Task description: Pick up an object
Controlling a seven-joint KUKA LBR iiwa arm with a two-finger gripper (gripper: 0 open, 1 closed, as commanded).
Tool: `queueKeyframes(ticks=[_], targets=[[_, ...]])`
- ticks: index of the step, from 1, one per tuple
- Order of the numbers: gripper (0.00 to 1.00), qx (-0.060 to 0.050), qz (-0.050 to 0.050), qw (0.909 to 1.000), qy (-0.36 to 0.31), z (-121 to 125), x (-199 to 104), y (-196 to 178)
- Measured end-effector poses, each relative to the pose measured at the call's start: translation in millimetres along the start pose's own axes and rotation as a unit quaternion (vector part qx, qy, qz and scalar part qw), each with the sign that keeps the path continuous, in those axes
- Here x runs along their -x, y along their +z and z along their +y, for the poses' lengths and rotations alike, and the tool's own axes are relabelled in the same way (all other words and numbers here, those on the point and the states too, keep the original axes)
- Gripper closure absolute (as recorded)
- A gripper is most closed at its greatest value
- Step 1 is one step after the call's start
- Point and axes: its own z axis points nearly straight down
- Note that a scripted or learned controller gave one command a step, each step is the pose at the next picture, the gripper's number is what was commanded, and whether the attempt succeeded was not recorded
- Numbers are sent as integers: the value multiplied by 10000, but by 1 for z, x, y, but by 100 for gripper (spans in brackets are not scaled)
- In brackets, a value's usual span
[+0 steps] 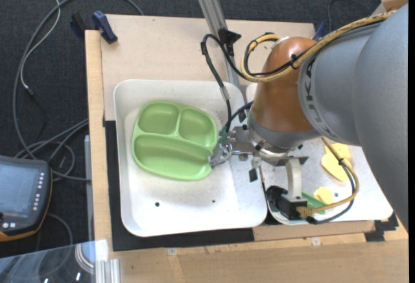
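Green three-compartment plate (pixel 174 140): lying flat in left white bin (pixel 130 210), toward its upper half. Jaws (pixel 220 153): positioned at plate's right rim, touching or just over edge; open or closed state cannot be told at this scale. Grey arm (pixel 363 80) with orange band (pixel 285 90): reaching in from right, above divider between bins. Right bin (pixel 369 191): yellow item (pixel 337 163), small green item (pixel 323 196). Both bins resting on worktop (pixel 155 48).

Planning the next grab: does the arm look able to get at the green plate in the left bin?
Probably yes: the gripper already sits at the right rim of the green plate, which lies alone and uncovered in the left bin.
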Motion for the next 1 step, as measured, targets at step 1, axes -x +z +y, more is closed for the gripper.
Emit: queueKeyframes(ticks=[1], targets=[[0, -3, -12, 10000, 26, 0, 4, 0]])
